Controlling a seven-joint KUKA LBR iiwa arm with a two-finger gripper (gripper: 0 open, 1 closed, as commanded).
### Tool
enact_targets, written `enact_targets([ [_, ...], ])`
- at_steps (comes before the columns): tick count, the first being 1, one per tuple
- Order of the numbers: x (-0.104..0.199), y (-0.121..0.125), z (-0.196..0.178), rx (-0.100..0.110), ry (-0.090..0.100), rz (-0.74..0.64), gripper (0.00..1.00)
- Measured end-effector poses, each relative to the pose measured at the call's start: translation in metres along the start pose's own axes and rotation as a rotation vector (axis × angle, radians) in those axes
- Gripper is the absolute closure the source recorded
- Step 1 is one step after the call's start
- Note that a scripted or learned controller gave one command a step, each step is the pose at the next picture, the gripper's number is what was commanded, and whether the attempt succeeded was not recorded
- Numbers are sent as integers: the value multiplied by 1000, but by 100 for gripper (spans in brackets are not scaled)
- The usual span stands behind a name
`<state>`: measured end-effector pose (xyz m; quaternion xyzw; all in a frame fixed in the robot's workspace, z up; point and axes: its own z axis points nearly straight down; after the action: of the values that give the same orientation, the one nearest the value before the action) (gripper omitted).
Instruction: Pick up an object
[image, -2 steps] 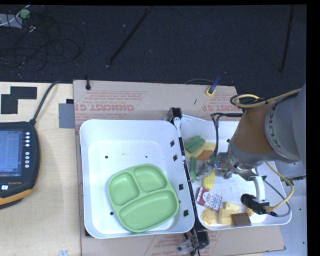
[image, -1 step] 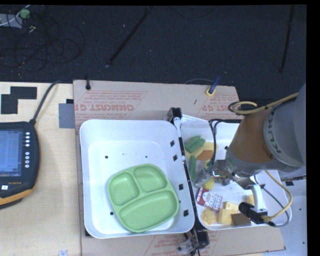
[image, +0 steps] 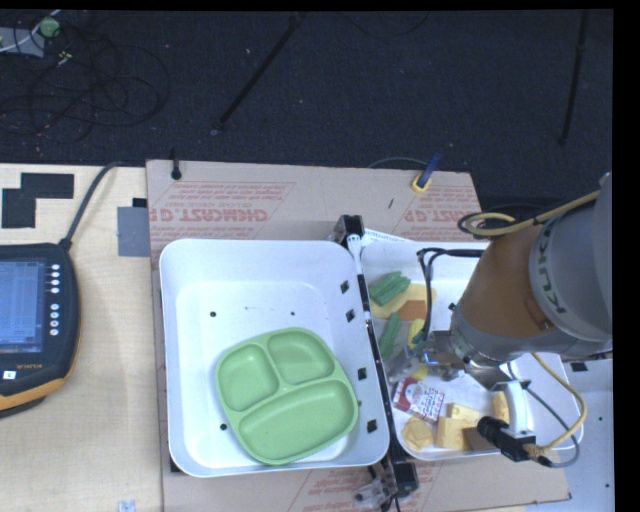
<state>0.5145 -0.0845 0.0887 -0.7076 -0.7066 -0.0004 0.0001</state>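
My gripper (image: 432, 352) is low in the shallow white right bin (image: 470, 450), green sponge block (image: 388, 291) at its 11 o'clock; can't tell its state.

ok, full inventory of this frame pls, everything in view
divided plate: 1, light green, left bin
left bin: 1, white, bench centre
right bin: 1, white, beside left bin, partly under the arm
small items: several, green and yellow, right bin, exact count unclear
red-and-white packet: 1, right bin, near front
pendant: 1, black and orange with screen, far left
cardboard sheet: 1, brown, under bins
arm: 1, grey with orange band, over right bin
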Motion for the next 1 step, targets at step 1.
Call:
enact_targets([
  [1,-19,54,0,-1,-2,-3,0],
])
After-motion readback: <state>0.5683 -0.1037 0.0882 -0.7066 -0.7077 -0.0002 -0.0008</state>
